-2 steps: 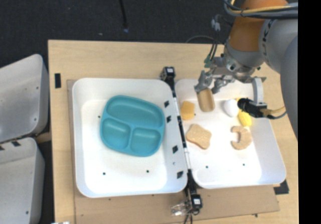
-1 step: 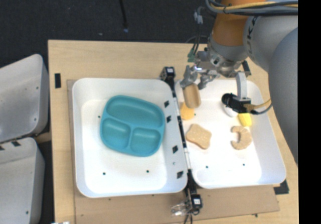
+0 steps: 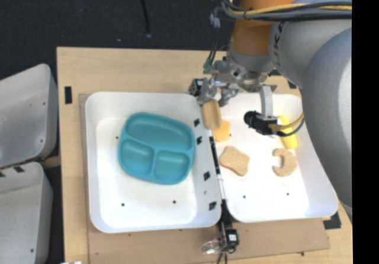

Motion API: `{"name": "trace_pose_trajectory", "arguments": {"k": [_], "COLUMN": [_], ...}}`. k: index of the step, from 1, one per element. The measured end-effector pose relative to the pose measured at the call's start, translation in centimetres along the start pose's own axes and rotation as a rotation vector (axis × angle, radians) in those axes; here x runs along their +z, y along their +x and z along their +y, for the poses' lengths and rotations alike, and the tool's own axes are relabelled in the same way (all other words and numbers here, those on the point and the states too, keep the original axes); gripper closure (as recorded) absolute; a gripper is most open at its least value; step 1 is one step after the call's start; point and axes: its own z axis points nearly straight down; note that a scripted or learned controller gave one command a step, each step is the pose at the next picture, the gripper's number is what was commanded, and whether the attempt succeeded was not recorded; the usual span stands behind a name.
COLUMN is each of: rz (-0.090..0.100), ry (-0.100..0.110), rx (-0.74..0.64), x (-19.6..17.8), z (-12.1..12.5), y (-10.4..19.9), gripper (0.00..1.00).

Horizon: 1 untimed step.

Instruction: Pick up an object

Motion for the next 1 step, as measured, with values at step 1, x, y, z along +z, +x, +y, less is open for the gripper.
{"name": "trace_pose_trajectory", "arguments": {"k": [1], "rz": [0.000], "ry": [-0.001], "rx": [0.000], "x": [-1.02], "z": [0.46], "y": [4.44], "gripper": [1.00]}}
